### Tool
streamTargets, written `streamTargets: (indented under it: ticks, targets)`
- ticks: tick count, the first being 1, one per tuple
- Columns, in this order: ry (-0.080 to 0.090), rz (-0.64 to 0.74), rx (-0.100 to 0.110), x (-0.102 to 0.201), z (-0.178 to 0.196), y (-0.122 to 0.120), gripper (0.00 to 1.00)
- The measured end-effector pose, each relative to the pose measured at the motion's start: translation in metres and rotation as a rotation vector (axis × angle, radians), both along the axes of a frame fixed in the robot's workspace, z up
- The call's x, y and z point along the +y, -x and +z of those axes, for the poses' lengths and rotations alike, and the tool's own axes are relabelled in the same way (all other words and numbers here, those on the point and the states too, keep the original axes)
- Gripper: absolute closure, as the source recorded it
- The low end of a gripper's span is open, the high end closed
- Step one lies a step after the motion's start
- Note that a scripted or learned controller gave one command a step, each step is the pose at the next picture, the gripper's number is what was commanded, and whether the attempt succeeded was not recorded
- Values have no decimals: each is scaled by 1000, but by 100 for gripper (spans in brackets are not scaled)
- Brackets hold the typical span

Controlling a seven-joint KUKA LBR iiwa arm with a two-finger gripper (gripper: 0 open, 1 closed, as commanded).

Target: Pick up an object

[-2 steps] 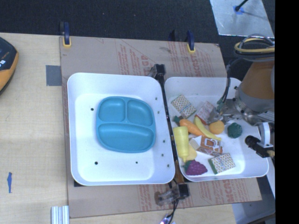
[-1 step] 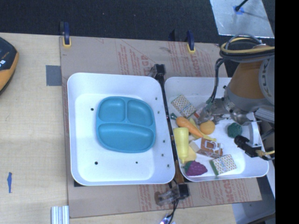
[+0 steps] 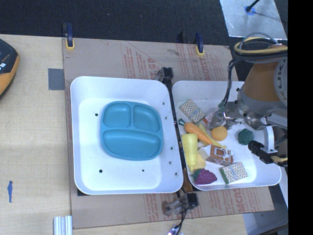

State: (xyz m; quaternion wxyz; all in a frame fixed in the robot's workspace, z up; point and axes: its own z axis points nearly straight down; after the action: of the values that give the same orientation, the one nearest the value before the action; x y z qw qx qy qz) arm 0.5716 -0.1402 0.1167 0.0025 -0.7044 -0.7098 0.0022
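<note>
The claw [image 3: 226, 117] is seen low in the right bin [image 3: 270, 180]; how open it is cannot be told. An orange ball [image 3: 219, 133] lies just below it. A carrot [image 3: 200, 132], yellow block [image 3: 190, 148] and grapes [image 3: 205, 176] are crowded down-left. 1 blue plate [image 3: 131, 130] lies far left.

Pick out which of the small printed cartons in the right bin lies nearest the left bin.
The carton at the top, beside the divider. The other two, and, lie lower and further right.

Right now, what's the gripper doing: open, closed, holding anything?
Gripper: low over the right bin, beside the small orange ball; open or closed cannot be told, and no object is seen in it.
</note>
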Motion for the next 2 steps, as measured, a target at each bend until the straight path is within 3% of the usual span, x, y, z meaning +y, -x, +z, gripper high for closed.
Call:
streamTargets:
  ticks: [1, 2]
  targets:
    - [-2, 6, -15, 92, 81, -56, 100]
    - [0, -2, -3, 86, 75, -52, 0]
